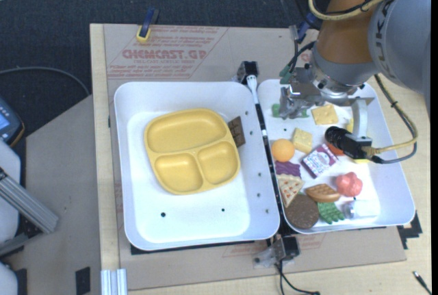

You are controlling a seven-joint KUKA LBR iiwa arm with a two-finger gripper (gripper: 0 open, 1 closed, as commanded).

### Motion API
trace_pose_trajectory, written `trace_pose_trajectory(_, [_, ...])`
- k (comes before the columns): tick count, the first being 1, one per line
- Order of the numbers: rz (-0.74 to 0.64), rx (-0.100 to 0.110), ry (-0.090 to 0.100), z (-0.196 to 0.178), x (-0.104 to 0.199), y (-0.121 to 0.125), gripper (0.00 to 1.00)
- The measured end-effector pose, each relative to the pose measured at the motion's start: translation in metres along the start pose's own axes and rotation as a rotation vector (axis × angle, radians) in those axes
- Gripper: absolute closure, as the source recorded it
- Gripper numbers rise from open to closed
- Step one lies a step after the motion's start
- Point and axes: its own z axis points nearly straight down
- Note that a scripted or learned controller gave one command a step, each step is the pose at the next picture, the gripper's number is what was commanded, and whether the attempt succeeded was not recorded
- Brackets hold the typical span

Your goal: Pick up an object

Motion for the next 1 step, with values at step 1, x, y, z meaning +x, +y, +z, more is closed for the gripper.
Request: trace_pose_trajectory(1, [-0.001,-0.008,0.000,-0.0176,0.0000,-0.0027,1.00])
